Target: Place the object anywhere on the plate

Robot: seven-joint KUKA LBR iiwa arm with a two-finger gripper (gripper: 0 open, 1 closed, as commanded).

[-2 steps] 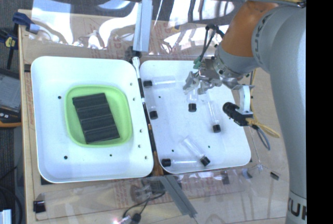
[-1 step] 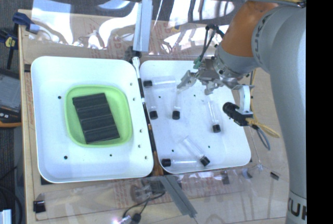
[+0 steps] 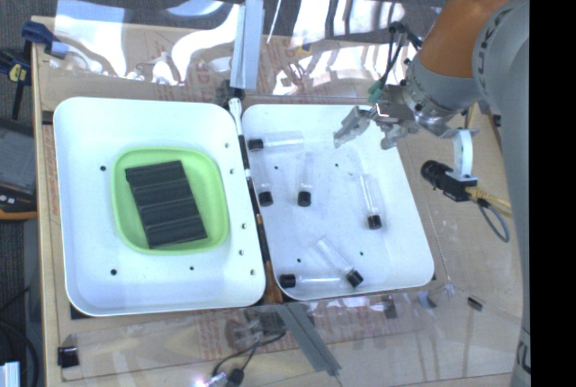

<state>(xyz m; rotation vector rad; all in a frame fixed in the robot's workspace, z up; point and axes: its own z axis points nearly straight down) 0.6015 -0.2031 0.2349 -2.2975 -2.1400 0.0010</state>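
Nearest the camera, along the right bin's (image 3: 409, 273) front edge, two clear tubes with black caps (image 3: 354, 278) lie on the white floor, with several more scattered up the bin. Beside it, the left bin (image 3: 81, 277) holds a green plate (image 3: 214, 187) with a dark ribbed block (image 3: 166, 203) lying flat on it, square in the middle. Farther back, over the right bin's far right corner, the gripper (image 3: 371, 130) hangs from the grey and orange arm (image 3: 468, 43) with its two fingers spread apart, nothing between them.
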